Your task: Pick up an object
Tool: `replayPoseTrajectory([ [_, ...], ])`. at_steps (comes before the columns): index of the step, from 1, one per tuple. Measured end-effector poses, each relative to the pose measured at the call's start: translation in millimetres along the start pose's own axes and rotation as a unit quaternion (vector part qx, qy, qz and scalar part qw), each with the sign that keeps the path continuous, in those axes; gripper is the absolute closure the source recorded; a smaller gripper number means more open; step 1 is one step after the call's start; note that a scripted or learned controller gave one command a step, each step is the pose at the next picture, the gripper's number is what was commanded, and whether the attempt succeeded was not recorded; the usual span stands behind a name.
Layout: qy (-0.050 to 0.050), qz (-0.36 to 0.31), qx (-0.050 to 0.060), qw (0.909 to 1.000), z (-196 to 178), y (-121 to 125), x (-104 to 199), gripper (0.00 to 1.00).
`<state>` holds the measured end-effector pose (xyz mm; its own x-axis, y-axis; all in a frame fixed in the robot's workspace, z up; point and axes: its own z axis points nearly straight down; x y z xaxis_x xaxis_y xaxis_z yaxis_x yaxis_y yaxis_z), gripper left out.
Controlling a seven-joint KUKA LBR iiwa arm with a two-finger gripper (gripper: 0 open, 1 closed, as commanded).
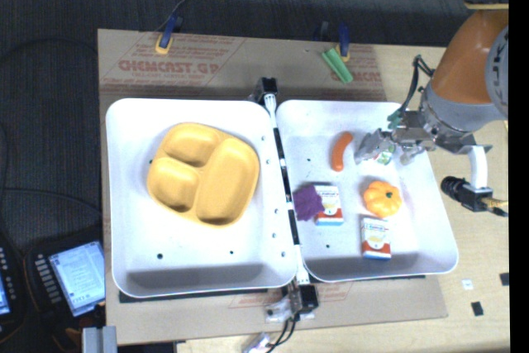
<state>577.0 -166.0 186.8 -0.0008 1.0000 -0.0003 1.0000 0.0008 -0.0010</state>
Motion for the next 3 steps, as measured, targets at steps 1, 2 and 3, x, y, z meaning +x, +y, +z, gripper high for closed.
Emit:
replayPoseTrajectory([
  [1,-0.001,0.000,-0.003,1.0000,98.4,18.2,56.2,0.00],
  [2,-0.001,0.000,-0.005,1.0000,87.2,19.5,55.5,1.00],
  [3,-0.001,0.000,-0.005,1.0000,87.4,19.3,55.5,0.00],
])
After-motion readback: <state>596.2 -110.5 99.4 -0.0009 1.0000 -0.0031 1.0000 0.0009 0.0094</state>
